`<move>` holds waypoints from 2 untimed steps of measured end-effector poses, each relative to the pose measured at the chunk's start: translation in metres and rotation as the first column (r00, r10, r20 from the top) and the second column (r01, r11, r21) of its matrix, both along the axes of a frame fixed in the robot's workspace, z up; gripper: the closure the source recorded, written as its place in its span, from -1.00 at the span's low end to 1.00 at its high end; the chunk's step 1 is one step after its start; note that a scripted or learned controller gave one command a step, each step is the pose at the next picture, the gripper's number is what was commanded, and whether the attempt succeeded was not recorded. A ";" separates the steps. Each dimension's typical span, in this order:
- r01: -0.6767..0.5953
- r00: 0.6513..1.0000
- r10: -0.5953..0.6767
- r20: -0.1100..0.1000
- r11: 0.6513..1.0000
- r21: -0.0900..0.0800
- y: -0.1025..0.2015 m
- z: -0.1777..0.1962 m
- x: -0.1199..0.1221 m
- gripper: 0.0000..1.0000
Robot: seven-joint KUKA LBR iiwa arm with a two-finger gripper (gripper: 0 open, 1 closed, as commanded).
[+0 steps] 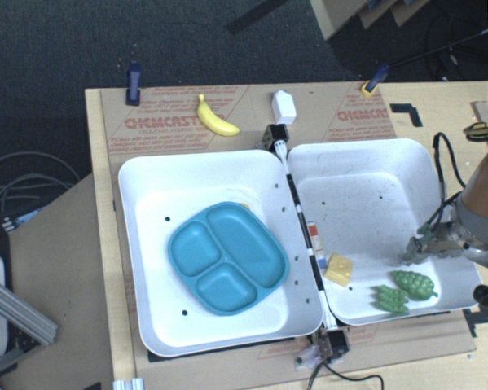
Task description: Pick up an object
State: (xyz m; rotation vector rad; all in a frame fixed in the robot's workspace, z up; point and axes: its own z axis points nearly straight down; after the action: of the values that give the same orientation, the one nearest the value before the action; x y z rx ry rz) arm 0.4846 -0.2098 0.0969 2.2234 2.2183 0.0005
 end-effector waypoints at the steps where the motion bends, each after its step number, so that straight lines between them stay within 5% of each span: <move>1: -0.005 1.000 0.005 0.003 1.000 0.000 0.039 0.061 0.167 1.00; 2: -0.004 1.000 0.004 -0.004 1.000 0.002 0.072 0.013 0.169 1.00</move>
State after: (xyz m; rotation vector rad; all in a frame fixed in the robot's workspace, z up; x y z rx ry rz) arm 0.6541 -0.1382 0.1100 2.2216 2.2253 -0.0017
